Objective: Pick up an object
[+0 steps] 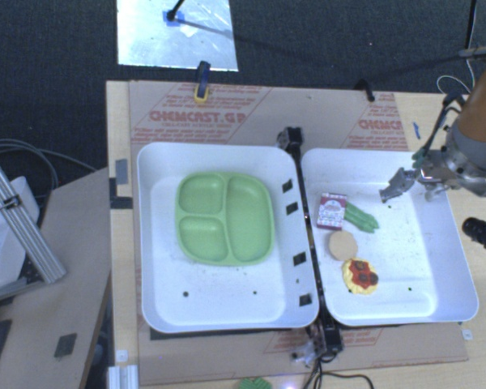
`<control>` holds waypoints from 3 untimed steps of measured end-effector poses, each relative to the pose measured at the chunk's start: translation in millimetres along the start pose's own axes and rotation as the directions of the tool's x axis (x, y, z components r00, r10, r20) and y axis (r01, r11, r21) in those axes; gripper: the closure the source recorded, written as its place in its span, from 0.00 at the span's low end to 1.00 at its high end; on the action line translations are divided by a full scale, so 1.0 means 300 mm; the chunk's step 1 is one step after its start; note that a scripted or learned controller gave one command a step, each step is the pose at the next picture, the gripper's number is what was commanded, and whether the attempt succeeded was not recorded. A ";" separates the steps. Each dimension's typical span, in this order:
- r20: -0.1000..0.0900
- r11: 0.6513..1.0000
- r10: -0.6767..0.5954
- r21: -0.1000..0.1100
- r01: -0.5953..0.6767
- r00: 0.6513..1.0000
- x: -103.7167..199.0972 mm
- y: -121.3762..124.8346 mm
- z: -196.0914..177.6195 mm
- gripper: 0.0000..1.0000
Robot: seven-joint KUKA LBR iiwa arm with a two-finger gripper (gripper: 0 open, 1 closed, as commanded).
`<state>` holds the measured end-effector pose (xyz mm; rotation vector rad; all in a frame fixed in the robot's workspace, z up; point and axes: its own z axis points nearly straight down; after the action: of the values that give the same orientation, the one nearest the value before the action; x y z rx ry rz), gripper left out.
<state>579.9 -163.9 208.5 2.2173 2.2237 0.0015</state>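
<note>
From my seat the claw (398, 185) hangs over the right bin (437, 298), near its far edge; one grey finger shows pointing toward the bin's middle, but I can't tell how far open it is, and nothing's visibly in it. Candidates cluster by the bin's inner wall, i.e. left of and nearer than the claw: small red box (332, 211), green pod-shaped toy (361, 217) just beside it, long axis slanting toward the near-right corner; tan disc (343, 245); pizza toy (360, 276). Pod's closest, I'd judge. Bench sheet (198, 117) reads "CHEMCAST GP"; box label too small to read. Green tray (225, 218) sits mid left bin (158, 298).
</note>
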 end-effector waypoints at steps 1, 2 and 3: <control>-0.002 1.000 0.001 -0.002 -0.001 1.000 0.146 -0.101 0.423 0.00; 0.000 1.000 -0.006 -0.003 0.006 1.000 0.236 0.189 0.412 0.00; 0.001 1.000 -0.003 0.003 0.003 1.000 0.227 0.177 0.378 1.00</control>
<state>632.9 -95.6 95.2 2.2147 2.2287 -0.0029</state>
